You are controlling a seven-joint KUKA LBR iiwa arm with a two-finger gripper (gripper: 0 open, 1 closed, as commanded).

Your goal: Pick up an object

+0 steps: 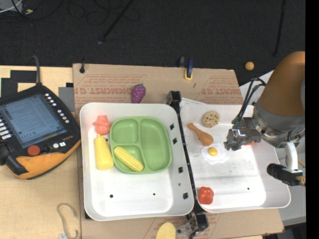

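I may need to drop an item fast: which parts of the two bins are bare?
Left bin: bare along the near side, below the green tray. Right bin: bare near side, between tomato and right rim. Crowded near the claw: fried egg, drumstick, cookie.

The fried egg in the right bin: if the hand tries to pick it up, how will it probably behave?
The fried egg lies flat and thin on the bin floor, so fingers probably find little edge to grip. It looks like smooth plastic, likely light and slippery. Pushed, it would probably slide, not roll, perhaps against the drumstick close beside it.
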